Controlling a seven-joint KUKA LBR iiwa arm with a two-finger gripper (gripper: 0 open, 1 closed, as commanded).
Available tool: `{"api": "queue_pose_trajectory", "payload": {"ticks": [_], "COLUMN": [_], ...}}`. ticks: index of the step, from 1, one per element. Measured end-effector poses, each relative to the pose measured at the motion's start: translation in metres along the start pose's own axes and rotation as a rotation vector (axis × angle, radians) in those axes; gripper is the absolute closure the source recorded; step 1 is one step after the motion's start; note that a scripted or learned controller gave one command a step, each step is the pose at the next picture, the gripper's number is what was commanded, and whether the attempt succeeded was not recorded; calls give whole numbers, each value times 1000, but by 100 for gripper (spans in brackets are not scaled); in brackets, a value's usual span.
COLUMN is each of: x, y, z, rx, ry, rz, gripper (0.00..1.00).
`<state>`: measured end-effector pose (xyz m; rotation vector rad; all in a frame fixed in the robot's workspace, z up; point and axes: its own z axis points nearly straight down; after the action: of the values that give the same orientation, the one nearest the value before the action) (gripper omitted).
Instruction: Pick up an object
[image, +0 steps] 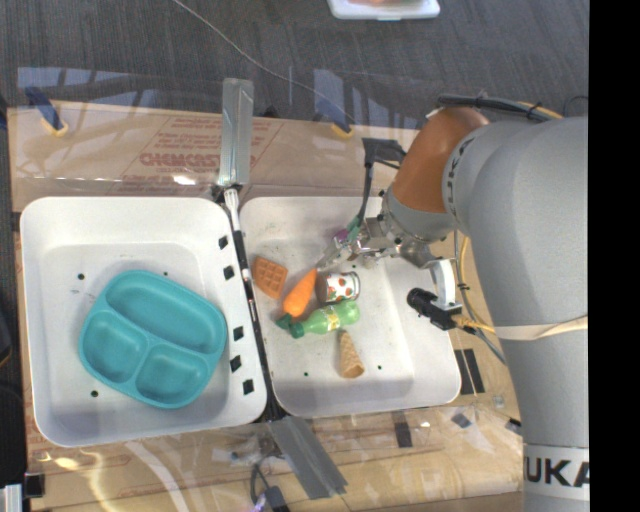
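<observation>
Arm (510, 230) comes in from the right and overhangs the right bin (300, 395), wrist low over its upper middle. Left bin (60, 400), on the counter (130, 150) left of the right bin, carries only a teal divided plate (150, 338). Pincer (352, 243) sits just above the pile in the right bin; can't tell whether it's open or closed, and nothing is visibly held. Candidate objects are all in the right bin, centre-left: orange carrot (300, 292), green bottle-shaped toy (328, 319) touching its lower end, small white can (341, 287) touching both, waffle (268, 274) just left of the carrot, cone (349, 355) lying apart below the pile. Risks, my read: carrot, can and green toy are packed together, so a descent there could wedge on two items or knock the round can sideways and come up with nothing; the carrot is tilted and tapered, likely to slip. The waffle is near the bin's left wall, so clearance is tight. The cone has open floor all round, as do the bin's lower and right parts.
</observation>
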<state>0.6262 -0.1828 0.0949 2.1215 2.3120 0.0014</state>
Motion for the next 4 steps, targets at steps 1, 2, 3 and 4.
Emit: {"api": "queue_pose_trajectory", "payload": {"ticks": [1, 2, 3, 4], "x": [15, 16, 61, 78], "y": [-7, -6, 26, 27], "z": [3, -7, 3, 3], "rx": [10, 12, 7, 7], "ry": [4, 5, 3, 1], "rz": [299, 293, 603, 1056], "gripper": [0, 100, 100, 100]}}
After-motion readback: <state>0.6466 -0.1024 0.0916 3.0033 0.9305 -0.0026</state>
